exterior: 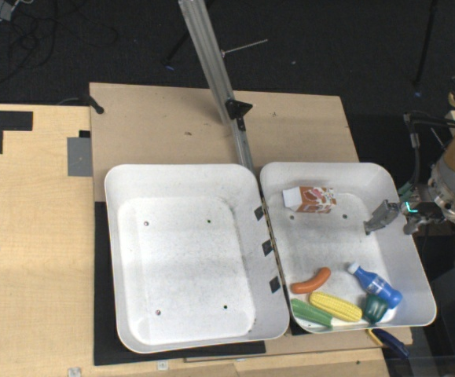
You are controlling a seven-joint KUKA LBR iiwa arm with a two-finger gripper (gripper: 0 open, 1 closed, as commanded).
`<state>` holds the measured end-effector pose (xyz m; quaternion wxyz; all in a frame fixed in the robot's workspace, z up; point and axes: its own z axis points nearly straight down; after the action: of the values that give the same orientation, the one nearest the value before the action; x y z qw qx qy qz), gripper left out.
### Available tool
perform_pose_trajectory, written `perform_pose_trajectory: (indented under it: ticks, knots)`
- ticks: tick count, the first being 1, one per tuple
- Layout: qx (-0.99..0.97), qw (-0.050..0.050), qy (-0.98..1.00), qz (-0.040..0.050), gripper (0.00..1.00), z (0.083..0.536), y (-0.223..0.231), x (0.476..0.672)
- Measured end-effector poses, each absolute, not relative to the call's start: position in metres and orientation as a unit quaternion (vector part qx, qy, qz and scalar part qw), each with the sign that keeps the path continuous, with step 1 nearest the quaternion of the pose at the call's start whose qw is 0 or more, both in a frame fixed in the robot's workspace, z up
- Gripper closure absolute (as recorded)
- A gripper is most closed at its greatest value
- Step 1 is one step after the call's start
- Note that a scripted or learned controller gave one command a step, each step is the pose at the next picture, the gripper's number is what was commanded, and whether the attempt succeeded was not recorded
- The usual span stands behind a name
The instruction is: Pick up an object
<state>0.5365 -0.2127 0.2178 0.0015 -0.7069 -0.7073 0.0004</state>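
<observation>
End effector (396, 217): at right bin's (345, 171) right rim, fingers apart, holding nothing. Carton (311, 199): to its left. Bottle (375, 284), corn (335, 306), sausage (310, 280): below it.

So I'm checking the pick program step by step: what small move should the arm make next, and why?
Probably travel left, farther in over the right bin, before descending. The gripper sits at that bin's right rim with nothing between its fingers, and the carton, sausage, corn and blue bottle all lie apart from it.
</observation>
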Motion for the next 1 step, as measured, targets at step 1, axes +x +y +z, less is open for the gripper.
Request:
perform_pose_trajectory:
  ticks: [1]
  knots:
    - [-0.707,0.003,-0.707,0.0014,0.00,0.1721,-0.2108,0.5422]
